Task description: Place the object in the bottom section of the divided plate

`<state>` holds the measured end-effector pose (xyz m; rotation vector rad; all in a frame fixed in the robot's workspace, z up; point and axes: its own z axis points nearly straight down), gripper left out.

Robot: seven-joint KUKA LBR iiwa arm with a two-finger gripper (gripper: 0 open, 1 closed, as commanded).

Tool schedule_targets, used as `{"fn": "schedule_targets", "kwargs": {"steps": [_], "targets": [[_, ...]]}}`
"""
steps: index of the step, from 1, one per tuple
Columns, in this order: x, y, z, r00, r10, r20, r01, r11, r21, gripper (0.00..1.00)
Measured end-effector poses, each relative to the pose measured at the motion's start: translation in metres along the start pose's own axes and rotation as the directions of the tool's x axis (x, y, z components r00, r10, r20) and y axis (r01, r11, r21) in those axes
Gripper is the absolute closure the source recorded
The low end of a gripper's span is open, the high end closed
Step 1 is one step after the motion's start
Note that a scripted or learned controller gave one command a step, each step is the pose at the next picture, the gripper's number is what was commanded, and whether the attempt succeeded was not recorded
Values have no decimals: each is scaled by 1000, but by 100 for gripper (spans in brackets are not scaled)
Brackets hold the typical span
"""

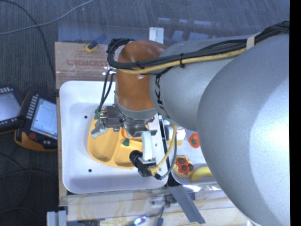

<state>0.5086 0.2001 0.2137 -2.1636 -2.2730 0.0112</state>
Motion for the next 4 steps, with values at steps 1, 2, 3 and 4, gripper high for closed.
{"fn": "schedule_targets", "kwargs": {"steps": [1, 2, 3, 4], "targets": [[0, 0, -6, 1000, 0, 2, 0, 1000, 8, 100], [0, 0, -6, 1000, 0, 2, 0, 1000, 8, 0], [-49, 63, 21, 973, -231, 2, 231, 973, -1, 0], [-49, 63, 15, 973, -232, -2, 232, 973, 5, 100]]}}
